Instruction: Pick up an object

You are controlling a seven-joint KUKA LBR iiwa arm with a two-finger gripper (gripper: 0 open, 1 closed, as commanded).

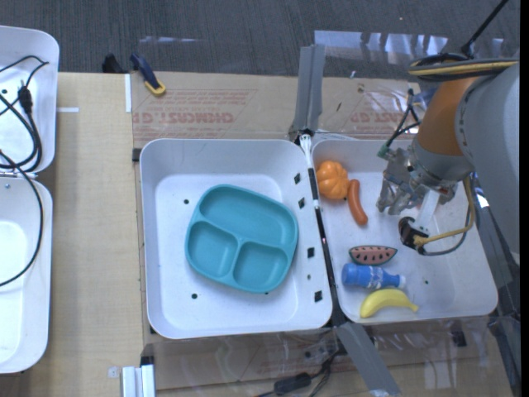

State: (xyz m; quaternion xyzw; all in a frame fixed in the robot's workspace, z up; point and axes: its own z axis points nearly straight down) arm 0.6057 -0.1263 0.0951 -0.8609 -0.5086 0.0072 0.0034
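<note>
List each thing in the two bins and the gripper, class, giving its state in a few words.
Teal plate: flat in the left bin, nothing on it.
Pumpkin: touching the sausage.
Sausage: lying flat.
Watermelon slice: lying flat.
Blue bottle: on its side.
Banana: lying flat.
Gripper: above the right bin, holding nothing.

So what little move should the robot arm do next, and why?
Probably lower the pincer a little and slide it left toward the hot dog. The pincer hangs above bare floor of the right bin, with nothing between its tips, and the hot dog is the nearest toy, lying beside the pumpkin.
</note>
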